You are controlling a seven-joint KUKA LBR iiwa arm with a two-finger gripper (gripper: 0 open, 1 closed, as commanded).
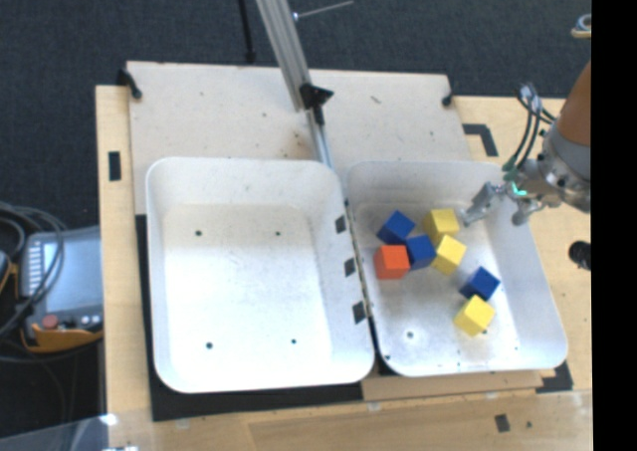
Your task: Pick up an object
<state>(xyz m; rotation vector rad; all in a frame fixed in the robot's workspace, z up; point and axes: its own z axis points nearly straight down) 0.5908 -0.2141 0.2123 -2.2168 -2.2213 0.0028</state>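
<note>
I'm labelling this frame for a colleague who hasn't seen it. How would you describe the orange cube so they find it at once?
Look in the right bin. A cluster of cubes sits there; the orange cube is at its left edge. It is the lone orange one; the others are blue or yellow.

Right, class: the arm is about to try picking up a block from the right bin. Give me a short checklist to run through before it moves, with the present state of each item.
1. Blocks lie in the right bin: ok, six of them.
2. A block stands free of the others: ok, the yellow block nearest the front.
3. Claw is over the right bin: ok, at its far right edge.
4. Claw is above a block: not ok, it is off to the side of the cluster.
5. Claw open: cannot tell.
6. Left bin is out of the arm's way: ok.
</note>
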